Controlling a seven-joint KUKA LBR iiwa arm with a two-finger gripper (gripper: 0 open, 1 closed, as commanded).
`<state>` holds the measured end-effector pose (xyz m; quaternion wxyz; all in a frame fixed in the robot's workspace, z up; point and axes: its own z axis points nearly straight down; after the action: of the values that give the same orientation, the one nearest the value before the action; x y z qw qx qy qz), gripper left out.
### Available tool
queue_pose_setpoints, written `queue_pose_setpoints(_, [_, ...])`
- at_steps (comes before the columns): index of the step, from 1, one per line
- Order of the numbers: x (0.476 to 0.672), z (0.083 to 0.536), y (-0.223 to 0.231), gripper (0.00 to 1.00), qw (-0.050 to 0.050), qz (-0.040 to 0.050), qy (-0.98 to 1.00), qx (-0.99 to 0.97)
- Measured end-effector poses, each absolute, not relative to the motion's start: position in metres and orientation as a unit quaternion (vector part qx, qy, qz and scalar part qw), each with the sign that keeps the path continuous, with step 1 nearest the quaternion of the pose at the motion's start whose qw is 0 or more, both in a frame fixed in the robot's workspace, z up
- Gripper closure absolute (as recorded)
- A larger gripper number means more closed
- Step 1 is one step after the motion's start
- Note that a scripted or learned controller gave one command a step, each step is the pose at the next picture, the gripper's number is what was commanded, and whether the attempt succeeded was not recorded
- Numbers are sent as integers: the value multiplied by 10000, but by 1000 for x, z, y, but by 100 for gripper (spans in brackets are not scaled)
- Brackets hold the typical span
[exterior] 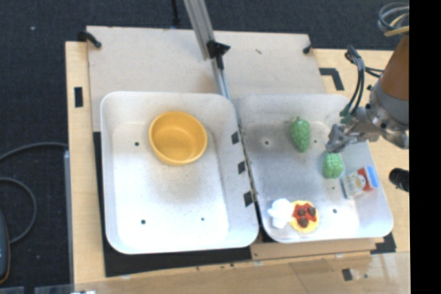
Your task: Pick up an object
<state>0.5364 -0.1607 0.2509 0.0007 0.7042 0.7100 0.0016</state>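
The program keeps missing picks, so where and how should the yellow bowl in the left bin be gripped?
Probably take the yellow bowl by its rim from straight above, one finger inside, one outside: it sits upright, mouth open, and is too wide to span.

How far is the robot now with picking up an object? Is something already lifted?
Nothing looks lifted yet. The pincer has reached into the right bin and sits just above the smaller green toy, with the larger green toy to its left. I cannot tell whether it grips anything. The grasp and lift are left. The yellow bowl sits in the left bin.
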Motion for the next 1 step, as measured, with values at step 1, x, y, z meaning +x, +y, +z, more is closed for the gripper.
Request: queue_pose_setpoints(1, [539,244,-107,100,2,6,7096,7046])
